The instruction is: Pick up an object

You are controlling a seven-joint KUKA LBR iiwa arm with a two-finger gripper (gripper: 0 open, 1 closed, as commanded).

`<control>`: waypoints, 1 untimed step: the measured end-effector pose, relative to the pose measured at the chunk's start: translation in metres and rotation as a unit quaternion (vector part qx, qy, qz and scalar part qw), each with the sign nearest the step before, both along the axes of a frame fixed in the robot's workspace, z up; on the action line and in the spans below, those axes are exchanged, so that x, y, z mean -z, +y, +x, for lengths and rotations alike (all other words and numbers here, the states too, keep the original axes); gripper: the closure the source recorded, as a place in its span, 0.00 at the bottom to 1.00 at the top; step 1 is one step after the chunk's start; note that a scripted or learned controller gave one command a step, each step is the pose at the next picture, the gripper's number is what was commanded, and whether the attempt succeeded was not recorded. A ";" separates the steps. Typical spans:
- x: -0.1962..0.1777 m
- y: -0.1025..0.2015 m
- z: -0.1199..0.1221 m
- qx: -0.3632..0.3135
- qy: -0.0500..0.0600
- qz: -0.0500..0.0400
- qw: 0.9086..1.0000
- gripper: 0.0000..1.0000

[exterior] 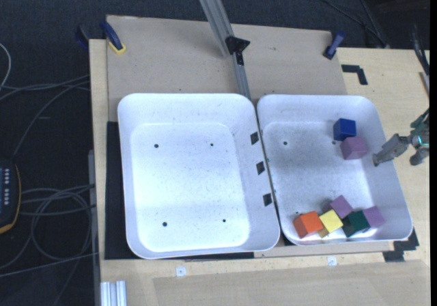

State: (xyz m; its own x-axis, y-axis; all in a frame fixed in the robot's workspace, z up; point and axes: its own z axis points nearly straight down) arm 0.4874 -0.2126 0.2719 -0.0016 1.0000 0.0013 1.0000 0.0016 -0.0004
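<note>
Five blocks crowd the near edge of my right bin [382, 161], at about 5 o'clock within it: an orange block [308, 223], a yellow block [330, 220], a green block [355, 223] and two purple blocks, one behind [341, 205] and one at the corner [373, 216]. They touch or nearly touch each other. Two more sit apart at about 2 o'clock: a blue block [345, 128] with a mauve block [354, 148] just below it, touching.

My tool [399, 149] hangs over the bin's 3 o'clock rim, just beside the mauve block. I see two prongs spread apart with nothing between them.

My likeliest trouble is the rim: coming down here, one finger could land on the sloped wall and skid. Reaching for the mauve block, I judge a finger may strike the blue one or push the pair along instead of straddling one. The cluster is worse; fingers have no gap to enter, so I might wedge, scatter blocks, or pinch two and drop both.

The left bin [136, 120] lies at 9 o'clock on the worktop [177, 45].
</note>
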 end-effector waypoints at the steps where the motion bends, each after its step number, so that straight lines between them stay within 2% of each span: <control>1: 0.000 0.000 0.000 0.000 0.000 0.000 1.000 0.00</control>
State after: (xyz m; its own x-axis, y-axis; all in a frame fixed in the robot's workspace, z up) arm 0.4875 -0.2127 0.2719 -0.0011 1.0000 0.0011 1.0000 0.0011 0.0002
